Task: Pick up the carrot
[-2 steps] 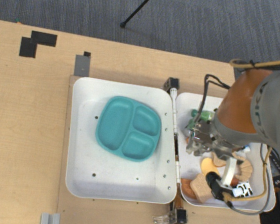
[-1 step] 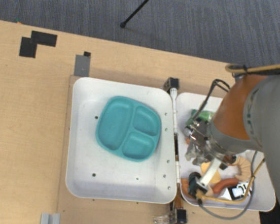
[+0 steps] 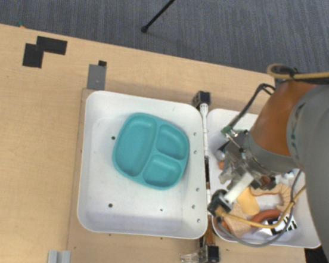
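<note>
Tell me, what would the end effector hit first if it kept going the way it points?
Probably the yellow wedge in the right bin, just below the end effector. Depth is unclear from this slant, so it might meet the bin floor beside it instead.

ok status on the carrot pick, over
Pincer down over the right bin. Likely carrot, an orange-red piece, lying in that bin, not seen held. Yellow block right beside it.
</note>
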`<action>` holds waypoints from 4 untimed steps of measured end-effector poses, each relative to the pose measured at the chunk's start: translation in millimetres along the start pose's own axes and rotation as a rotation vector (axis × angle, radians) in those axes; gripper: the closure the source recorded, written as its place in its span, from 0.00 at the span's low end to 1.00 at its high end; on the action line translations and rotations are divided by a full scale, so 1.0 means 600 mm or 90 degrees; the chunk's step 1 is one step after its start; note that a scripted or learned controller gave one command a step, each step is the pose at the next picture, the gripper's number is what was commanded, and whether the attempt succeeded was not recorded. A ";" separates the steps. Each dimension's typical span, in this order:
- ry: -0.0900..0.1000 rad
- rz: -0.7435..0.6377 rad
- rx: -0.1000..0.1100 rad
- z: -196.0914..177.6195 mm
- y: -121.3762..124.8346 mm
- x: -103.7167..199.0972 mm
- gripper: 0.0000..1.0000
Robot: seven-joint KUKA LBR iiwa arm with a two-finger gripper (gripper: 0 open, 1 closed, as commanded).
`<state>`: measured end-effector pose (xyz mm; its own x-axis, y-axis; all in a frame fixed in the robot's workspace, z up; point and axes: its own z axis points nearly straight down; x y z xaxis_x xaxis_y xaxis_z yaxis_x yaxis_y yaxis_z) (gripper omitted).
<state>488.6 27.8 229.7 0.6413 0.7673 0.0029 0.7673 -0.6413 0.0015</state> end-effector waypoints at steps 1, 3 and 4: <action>-0.001 0.220 0.001 -0.009 -0.016 0.017 1.00; -0.002 0.107 0.003 -0.164 0.008 0.042 1.00; -0.001 0.109 0.001 -0.167 0.011 0.038 0.00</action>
<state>508.3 41.0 330.1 0.7627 0.6468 0.0007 0.6468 -0.7627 -0.0005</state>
